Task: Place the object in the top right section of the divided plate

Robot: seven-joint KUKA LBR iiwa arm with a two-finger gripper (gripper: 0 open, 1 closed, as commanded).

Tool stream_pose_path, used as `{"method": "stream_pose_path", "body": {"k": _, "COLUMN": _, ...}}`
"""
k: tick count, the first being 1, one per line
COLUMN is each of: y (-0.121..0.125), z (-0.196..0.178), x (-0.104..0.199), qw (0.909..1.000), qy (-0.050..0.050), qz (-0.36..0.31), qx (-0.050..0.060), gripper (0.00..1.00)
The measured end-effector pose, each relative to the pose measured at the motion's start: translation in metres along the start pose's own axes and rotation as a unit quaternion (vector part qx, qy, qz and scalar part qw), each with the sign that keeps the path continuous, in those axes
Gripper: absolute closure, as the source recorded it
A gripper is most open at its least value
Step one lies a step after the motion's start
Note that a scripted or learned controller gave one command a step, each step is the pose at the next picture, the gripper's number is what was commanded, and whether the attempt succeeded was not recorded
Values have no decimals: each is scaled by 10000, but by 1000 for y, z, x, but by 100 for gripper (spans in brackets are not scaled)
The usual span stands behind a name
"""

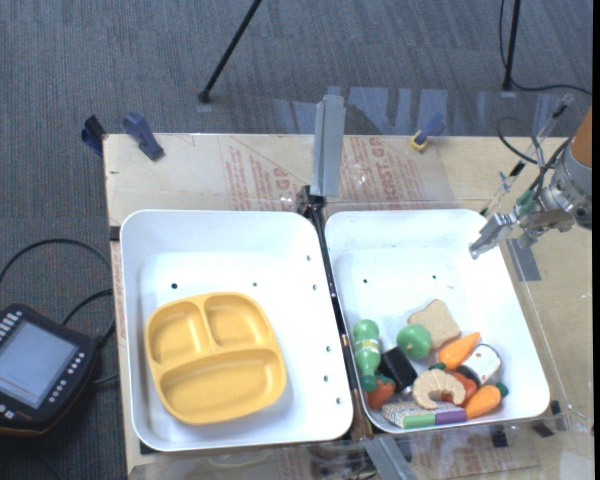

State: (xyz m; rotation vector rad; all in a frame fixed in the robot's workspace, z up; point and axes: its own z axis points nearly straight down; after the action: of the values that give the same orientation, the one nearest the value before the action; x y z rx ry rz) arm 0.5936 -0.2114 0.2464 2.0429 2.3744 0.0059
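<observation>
Divided plate, yellow, sits empty in the left bin, lower left of frame. Right bin holds the toy food pile at lower right: likely light, hard, slick plastic. The bread slice looks easiest, pinched across its flat sides. Gripper hovers at the far right edge, carrying nothing; finger spread unclear.

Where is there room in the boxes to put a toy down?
Right white bin: its far half, behind the toy food pile, is bare. Left white bin: bare strips surround the yellow divided plate. The right bin's near corner is crowded.
</observation>
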Motion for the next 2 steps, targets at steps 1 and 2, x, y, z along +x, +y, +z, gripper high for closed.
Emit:
{"method": "stream_pose_path", "body": {"k": 1, "y": -43, "z": 72, "x": 7, "qw": 9928, "qy": 45, "qz": -1195, "qx": 60, "gripper": 0}}
{"method": "stream_pose_path", "body": {"k": 2, "y": 34, "z": 133, "x": -2, "qw": 9634, "qy": 44, "qz": -2679, "qx": 39, "gripper": 0}}
